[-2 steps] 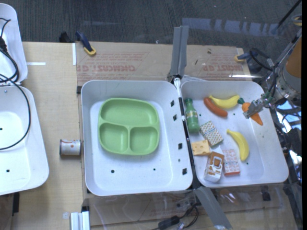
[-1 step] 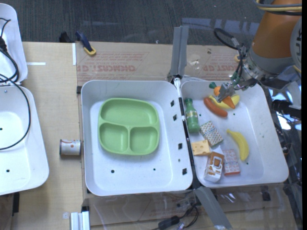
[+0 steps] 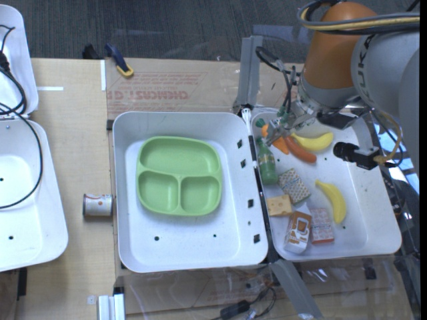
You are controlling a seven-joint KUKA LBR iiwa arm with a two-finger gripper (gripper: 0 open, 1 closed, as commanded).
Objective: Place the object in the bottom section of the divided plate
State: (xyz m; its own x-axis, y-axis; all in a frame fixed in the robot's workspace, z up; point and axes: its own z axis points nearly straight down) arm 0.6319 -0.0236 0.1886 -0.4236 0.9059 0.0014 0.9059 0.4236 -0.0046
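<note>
Dark grey carpet floor (image 3: 167, 12) behind; pale wooden bench (image 3: 67, 79) (cardboard sheet (image 3: 167, 89) on top).

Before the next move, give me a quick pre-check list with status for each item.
1. Divided plate sits flat in the left bin: ok.
2. All three plate sections free of objects: ok.
3. Gripper is over the top of the right bin, near the carrot and the upper banana: ok.
4. An object sits between the gripper's fingers: cannot tell, the wrist and cables hide it.
5. Target is separable from neighbours: not ok, carrot, upper banana and green bottle crowd together.
6. Path from right bin to plate is free of obstacles: ok.
</note>
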